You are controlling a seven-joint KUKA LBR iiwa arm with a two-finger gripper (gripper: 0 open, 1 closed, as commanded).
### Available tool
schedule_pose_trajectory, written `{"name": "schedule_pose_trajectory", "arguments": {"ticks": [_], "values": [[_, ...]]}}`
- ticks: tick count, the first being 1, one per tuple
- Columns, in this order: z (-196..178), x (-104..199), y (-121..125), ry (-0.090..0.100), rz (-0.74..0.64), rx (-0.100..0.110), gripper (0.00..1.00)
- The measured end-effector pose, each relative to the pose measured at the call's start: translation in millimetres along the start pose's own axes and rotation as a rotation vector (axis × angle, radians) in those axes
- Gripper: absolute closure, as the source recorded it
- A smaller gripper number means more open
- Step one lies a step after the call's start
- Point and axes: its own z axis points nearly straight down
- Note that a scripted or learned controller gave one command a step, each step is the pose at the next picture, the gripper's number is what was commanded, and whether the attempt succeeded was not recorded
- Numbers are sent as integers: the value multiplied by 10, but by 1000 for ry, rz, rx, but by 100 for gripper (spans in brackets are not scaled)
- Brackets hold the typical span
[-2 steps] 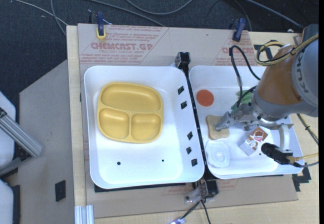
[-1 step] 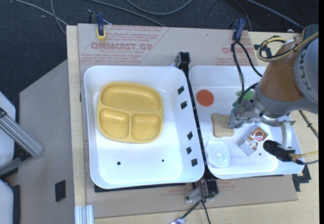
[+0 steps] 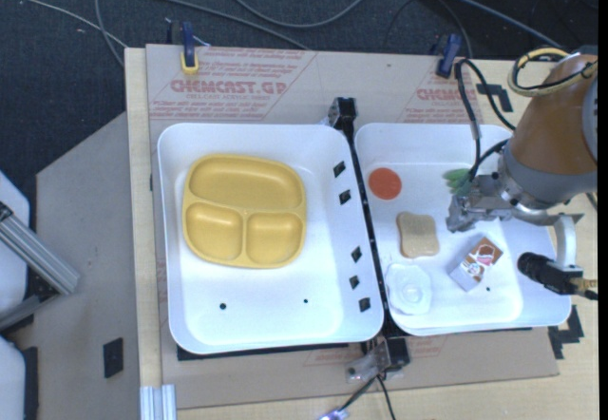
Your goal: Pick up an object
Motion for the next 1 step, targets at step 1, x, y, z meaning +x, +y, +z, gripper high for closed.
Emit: {"name": "schedule_pose_trajectory", "arguments": {"ticks": [1], "values": [[-574, 33, 113, 0, -2, -3, 100]]}}
